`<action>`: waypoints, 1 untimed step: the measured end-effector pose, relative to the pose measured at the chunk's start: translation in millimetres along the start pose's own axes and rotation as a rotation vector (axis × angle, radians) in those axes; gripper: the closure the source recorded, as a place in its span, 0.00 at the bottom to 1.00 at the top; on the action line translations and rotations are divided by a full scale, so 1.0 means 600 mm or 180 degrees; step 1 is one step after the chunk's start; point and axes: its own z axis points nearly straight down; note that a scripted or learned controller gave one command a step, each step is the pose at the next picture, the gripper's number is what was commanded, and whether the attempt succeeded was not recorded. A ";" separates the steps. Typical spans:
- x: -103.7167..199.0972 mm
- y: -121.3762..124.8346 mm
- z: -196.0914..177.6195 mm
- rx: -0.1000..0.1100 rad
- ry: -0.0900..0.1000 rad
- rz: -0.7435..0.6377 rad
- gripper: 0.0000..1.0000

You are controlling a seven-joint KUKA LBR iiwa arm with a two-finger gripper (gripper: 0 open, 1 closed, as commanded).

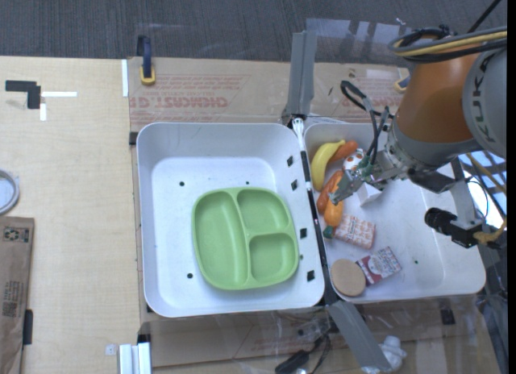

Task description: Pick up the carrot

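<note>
claw (348, 187) low over carrot (331, 197) for the pick | grip state: cannot tell | banana (322, 160) just beyond

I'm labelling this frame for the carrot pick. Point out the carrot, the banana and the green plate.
carrot (330, 197): camera view, the middle of its orange body.
banana (323, 159): camera view, the yellow curve's middle.
green plate (219, 235): camera view, the large left compartment's floor.

A robotics lab: taped cardboard bench (64, 163), clamped white bins (149, 203), cabling.
</note>
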 end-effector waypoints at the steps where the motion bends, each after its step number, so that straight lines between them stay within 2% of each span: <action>1: -0.042 0.000 -0.001 -0.0006 -0.0003 -0.0534 0.00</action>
